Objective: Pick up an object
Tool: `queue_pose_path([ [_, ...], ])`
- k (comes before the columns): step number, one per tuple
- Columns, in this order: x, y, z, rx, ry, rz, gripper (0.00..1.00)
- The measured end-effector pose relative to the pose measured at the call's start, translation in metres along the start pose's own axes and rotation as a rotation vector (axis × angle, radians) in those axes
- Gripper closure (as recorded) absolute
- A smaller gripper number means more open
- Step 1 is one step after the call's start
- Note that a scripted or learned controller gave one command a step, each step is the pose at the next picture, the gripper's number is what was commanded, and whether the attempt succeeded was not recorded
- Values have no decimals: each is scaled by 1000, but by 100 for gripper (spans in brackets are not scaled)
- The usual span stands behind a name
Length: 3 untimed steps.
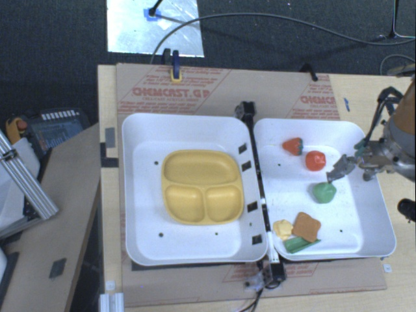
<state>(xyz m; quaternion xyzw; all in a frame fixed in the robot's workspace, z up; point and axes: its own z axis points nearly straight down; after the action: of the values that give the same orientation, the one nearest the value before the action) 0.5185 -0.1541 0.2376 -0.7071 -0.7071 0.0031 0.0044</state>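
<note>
Green and rounded, a toy object [324, 192] lies in the right bin [374, 239], below a red tomato [315, 160]. The grey arm reaches in from the right, its gripper [339, 169] angled down just above the green object; whether it is open, I cannot tell.

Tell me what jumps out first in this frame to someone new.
The yellow tray, split into three compartments, sits mid left bin and draws the eye first. In the right bin, small toy foods are scattered: a red-orange piece and a red ball near the top, a brown piece near the bottom. The hand reaches in from the right, just above a green piece.
</note>
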Motion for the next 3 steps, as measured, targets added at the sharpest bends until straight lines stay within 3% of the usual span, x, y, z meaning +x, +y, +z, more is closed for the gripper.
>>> queue_pose_path([
  [1,0,2,-6,-12,-2,-3,0],
  [3,6,-2,100,-10,-1,-1,0],
])
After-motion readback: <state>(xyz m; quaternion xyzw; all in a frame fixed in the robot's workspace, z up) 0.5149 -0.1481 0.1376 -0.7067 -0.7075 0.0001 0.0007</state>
